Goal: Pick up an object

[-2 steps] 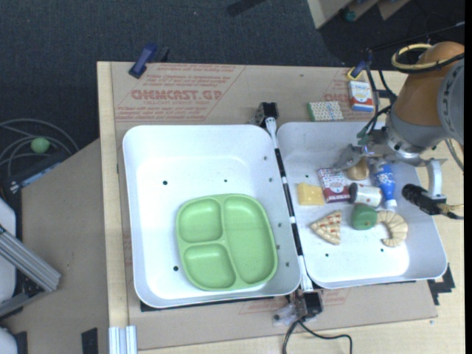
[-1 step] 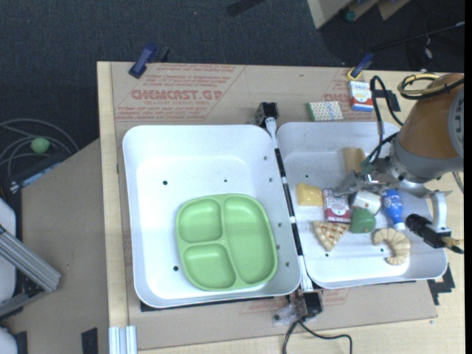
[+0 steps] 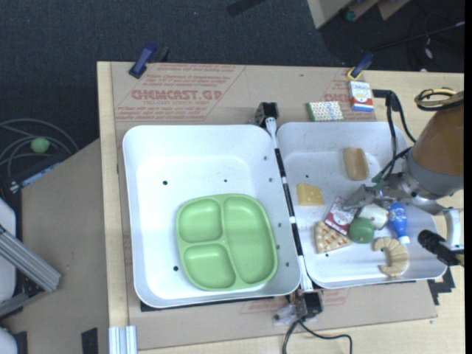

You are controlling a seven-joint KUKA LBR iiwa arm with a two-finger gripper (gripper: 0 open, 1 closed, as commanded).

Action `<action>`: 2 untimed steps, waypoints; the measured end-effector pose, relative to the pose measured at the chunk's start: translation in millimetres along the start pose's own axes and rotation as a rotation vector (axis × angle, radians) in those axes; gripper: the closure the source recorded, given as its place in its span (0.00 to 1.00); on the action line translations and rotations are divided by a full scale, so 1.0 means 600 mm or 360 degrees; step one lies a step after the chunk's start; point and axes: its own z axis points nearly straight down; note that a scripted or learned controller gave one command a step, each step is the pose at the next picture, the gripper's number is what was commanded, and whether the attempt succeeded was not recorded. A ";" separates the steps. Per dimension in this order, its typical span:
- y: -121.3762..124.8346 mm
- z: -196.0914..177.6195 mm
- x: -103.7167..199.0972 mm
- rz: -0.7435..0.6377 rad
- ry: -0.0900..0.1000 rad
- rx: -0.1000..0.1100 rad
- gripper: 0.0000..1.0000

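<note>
Operator, note that the pick is not yet made: your gripper is down in the right bin over the cluster of items, at the white piece beside the green ball. Whether it has closed on anything cannot be told from this slant. The lift remains; the green tray sits alone in the left bin.

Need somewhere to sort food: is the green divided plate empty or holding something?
Empty: the green divided plate in the left bin shows three bare compartments.
</note>
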 end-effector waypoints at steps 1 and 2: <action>-0.085 0.000 -0.003 0.0000 -0.0002 0.0001 0.00; 0.065 0.005 0.117 0.0013 -0.0021 0.0002 0.00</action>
